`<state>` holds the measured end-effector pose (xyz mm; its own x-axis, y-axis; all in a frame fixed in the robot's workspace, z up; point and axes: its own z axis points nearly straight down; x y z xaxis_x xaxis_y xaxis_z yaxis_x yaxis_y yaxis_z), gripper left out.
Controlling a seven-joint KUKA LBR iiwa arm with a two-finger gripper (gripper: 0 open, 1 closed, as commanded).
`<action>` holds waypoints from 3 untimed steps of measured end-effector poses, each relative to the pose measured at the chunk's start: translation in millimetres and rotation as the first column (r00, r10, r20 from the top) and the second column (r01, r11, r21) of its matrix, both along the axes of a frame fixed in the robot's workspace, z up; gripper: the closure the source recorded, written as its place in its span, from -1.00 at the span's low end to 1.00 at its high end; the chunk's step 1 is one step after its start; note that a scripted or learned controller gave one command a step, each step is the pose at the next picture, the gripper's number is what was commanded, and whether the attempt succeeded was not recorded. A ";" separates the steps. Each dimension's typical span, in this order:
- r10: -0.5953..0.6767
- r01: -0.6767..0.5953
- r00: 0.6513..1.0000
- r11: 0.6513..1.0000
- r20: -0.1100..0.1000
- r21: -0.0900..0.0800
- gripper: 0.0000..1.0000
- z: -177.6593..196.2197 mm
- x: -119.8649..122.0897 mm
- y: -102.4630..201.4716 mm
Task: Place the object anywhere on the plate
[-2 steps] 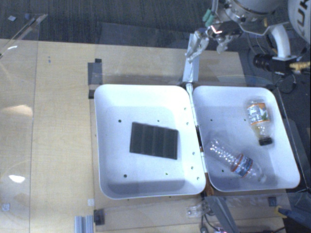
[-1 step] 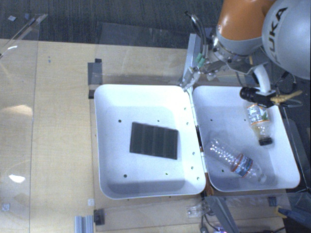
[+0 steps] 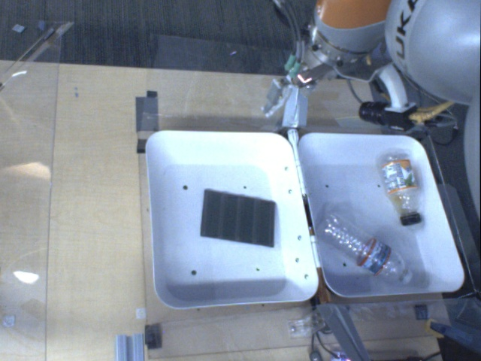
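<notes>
- From my seat, the far left is bare wooden bench (image 3: 75,201) under a clear sheet with glare on it; nothing there matters for the job.
- Next comes the left bin (image 3: 169,277), white and shallow. In its middle lies a dark, flat, ribbed rectangle (image 3: 238,217), which I take to be the plate. Nothing rests on it, so the placing is not done.
- Above the seam where the two bins meet, at their far edge, I see the gripper (image 3: 289,100) hanging over the bench rather than over either bin. I cannot tell whether its jaws are open or closed from this angle, and I see nothing between them, so I judge that no pick has been made.
- The right bin (image 3: 443,277) holds the candidates: a clear plastic bottle (image 3: 364,248) lying on its side near the front, its neck band reddish, and a smaller bottle (image 3: 399,186) with a printed label and dark cap towards the back right. The two are apart from each other.
- What is left, as I read it: reach into the right bin, grip one bottle, carry it over the shared wall and set it on the dark rectangle.
- In the way: the raised rims between the bins, and the round, slippery bottles, which I expect may roll off a grip.
- At the far right, cables (image 3: 391,113) trail behind the arm (image 3: 421,21).
</notes>
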<state>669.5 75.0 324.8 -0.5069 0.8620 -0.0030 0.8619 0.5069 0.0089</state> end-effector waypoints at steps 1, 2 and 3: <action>0.076 -0.076 0.997 0.997 0.000 -0.001 -1.00 27.6 -0.2 25.6; 0.136 -0.136 0.991 0.991 0.001 -0.001 -1.00 66.3 -0.3 41.6; 0.147 -0.147 0.989 0.989 0.002 -0.001 -1.00 112.4 -2.2 59.4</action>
